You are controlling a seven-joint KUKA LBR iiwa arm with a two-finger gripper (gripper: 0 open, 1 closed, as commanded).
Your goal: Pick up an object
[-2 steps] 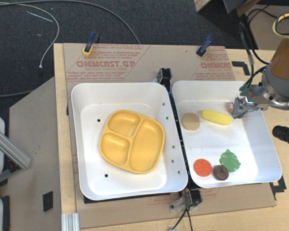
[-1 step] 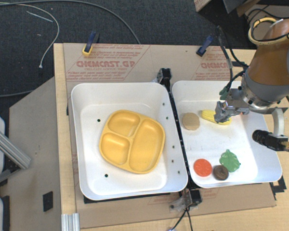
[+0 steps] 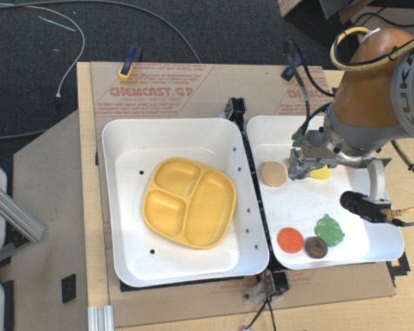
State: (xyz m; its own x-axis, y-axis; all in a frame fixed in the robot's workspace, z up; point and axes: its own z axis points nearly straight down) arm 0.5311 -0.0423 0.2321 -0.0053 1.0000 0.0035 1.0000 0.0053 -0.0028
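Tan disc (image 3: 274, 174) beside tool (image 3: 298, 167) (perhaps touching).

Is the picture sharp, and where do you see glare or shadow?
Camera view: mostly sharp, evenly lit; soft glare on the yellow plate and the orange band; shadow under the end effector on the right bin, so the yellow item is hard to identify.

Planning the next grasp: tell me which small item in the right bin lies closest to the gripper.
The yellow item, partly hidden just beside the gripper; the tan round piece comes next, the others lie farther along the bin.
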